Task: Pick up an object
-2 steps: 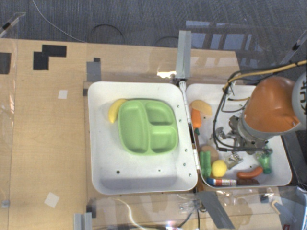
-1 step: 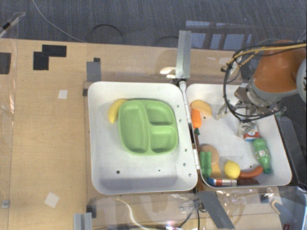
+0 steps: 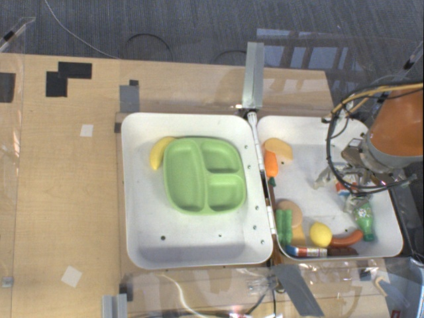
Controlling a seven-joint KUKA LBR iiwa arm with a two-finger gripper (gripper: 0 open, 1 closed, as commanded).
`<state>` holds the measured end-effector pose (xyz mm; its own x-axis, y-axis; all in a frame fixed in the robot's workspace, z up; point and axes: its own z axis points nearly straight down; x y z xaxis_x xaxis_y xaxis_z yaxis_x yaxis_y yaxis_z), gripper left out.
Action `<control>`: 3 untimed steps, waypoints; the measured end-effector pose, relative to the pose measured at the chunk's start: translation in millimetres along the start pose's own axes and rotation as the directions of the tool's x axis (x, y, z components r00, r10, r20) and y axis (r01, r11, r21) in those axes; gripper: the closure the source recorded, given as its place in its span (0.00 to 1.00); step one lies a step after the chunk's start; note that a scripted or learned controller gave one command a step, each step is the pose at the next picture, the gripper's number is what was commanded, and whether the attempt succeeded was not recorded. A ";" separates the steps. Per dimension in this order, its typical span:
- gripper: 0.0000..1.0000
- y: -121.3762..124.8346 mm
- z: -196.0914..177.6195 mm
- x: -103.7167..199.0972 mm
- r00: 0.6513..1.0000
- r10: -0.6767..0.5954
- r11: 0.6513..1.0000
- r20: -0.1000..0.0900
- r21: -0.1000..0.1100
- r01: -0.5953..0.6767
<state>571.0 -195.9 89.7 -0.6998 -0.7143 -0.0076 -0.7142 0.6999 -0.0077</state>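
arm (image 3: 395, 134) over right bin (image 3: 301, 177) far side, gripper (image 3: 354, 194) low amid cables, can't tell jaw state or any hold. nearest thing: green bottle (image 3: 364, 218) just below jaws, long axis roughly up-down in view; red sausage (image 3: 344, 238) beyond it, lemon (image 3: 320, 234) further left. bin floor smooth white, right wall close, clutter tight, little room to spread

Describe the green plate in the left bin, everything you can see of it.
The green plate is a rounded square, plastic by its look, split into three compartments: one long one at left, two smaller at right. It lies flat, face up, in the upper middle of the left bin. A yellow banana pokes out at its upper left edge.
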 end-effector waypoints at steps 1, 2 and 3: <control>0.00 10.4 -0.5 18.4 0.998 0.068 0.998 0.005 0.004 -0.068; 0.00 -0.1 -0.2 11.2 1.000 0.028 1.000 0.001 0.002 -0.028; 0.00 -9.7 0.2 3.7 1.000 0.000 1.000 0.000 0.003 0.000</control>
<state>575.3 -205.4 89.6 -0.7001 -0.7140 -0.0080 -0.7139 0.7001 -0.0106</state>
